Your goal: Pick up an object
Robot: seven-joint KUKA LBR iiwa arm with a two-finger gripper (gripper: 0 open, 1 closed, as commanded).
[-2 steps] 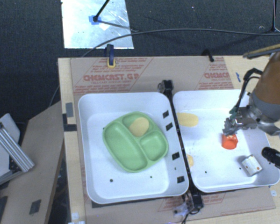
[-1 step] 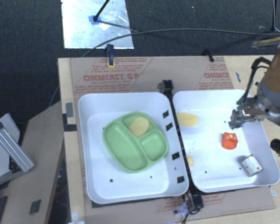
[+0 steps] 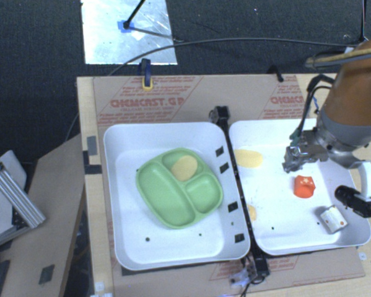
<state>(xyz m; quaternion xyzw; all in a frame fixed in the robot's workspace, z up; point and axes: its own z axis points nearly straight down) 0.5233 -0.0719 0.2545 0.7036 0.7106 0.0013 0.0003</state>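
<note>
Orange object (image 3: 304, 186) is lying ungrasped near the right bin's (image 3: 271, 246) right edge, gripper (image 3: 293, 161) hovering just above-left, claw state unclear, pickup not yet done.

The arm (image 3: 350, 102) comes into the camera view as a thick rounded body, orange across its upper part and smooth grey below, the two colours meeting in a curved line. A black cable (image 3: 308, 107) loops down along its left side to the wrist. Below the grey shell sits the gripper (image 3: 296, 157), a compact block of dark grey and bare metal with small stepped edges and what may be screw heads, though the view is too coarse to be sure. A white curved piece (image 3: 367, 175) shows beneath the grey shell.
</note>
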